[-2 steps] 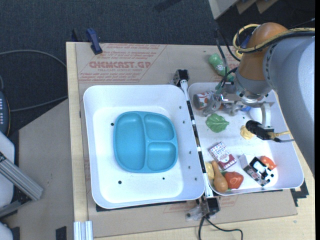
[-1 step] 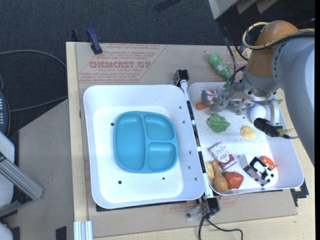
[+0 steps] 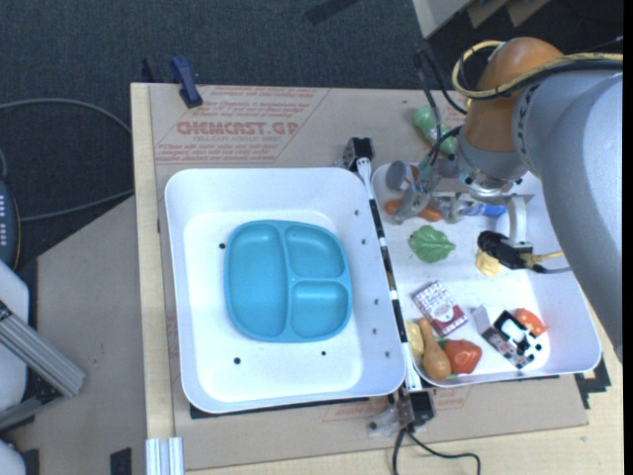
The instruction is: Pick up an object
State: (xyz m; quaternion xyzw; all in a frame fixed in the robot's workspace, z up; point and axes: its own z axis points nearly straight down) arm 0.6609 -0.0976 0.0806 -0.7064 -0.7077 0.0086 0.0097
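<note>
Overhead, claw [image 3: 433, 204], grip unreadable, near the green leaf [image 3: 431, 242], its long axis roughly left-right.

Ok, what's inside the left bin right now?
A blue divided plate lies flat in the left bin, its three compartments bare. Whatever sits under the plate is covered.

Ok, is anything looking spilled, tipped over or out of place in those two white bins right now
Nothing stands out. The blue divided plastic plate lies flat in the left white bin. The small items, such as the green leaf-shaped toy, sit scattered inside the right white bin.
</note>
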